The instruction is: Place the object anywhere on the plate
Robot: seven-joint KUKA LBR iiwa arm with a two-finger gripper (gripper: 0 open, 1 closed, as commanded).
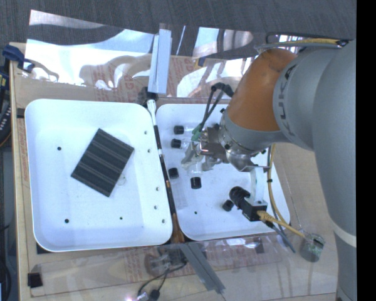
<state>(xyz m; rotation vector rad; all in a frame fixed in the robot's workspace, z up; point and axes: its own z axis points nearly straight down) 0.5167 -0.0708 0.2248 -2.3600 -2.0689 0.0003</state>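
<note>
Front of the counter [100, 268] first: two white bins side by side. In the right bin [207, 231], the nearest black piece [227, 204] lies toward the front. A second black piece [195, 182] sits just beyond it, and a third black piece [173, 173] is close by the left wall. Over in the left bin [44, 224], the ribbed dark plate [103, 162] lies flat at an angle, well apart from them all. The pincer [197, 150] hangs over the middle of the right bin, and whether it's clenched or released I cannot tell. Beyond it, a fourth black piece [175, 143] and a fifth black piece [177, 130] lie near the far left corner. The grey arm [282, 99] looms in from the right.
</note>
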